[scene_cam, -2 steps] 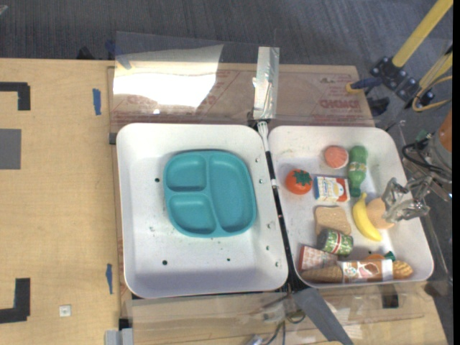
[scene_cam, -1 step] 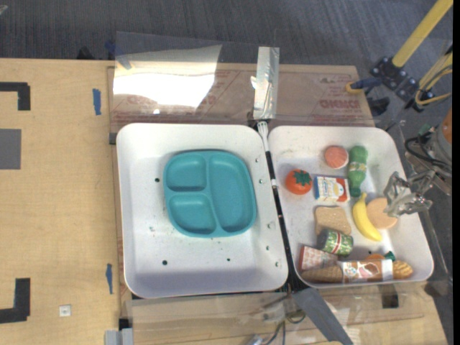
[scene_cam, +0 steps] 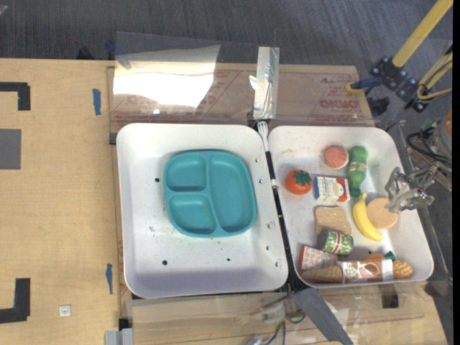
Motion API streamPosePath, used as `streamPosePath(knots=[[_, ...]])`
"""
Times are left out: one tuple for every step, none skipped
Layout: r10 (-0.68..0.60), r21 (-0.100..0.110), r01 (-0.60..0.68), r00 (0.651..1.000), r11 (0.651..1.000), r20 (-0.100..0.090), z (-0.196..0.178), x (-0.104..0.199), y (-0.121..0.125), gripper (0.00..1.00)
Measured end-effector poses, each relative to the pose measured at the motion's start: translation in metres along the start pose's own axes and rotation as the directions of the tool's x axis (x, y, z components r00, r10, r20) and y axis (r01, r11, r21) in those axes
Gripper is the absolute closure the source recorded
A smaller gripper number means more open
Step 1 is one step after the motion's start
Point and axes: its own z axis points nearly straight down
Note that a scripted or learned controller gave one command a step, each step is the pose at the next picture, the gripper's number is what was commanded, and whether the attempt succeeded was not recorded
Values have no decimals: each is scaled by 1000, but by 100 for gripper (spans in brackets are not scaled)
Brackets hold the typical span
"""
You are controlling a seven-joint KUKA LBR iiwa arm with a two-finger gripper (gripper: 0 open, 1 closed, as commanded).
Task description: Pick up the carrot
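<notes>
Gripper (scene_cam: 407,190) hangs over the right bin's (scene_cam: 309,136) right edge; I cannot tell its grip. Likely carrot (scene_cam: 402,269) lies apart, wedged in the near corner.

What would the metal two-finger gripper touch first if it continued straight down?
Probably the round tan bun-like toy beside the yellow banana; the gripper hangs at its right edge, though its height is unclear.

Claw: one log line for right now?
claw at right bin right rim | near banana | teal tray in left bin
</notes>
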Motion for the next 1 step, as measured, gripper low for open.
streamPosePath(knots=[[1, 5, -1, 1000, 1000, 7, -11, -3, -1, 100]])
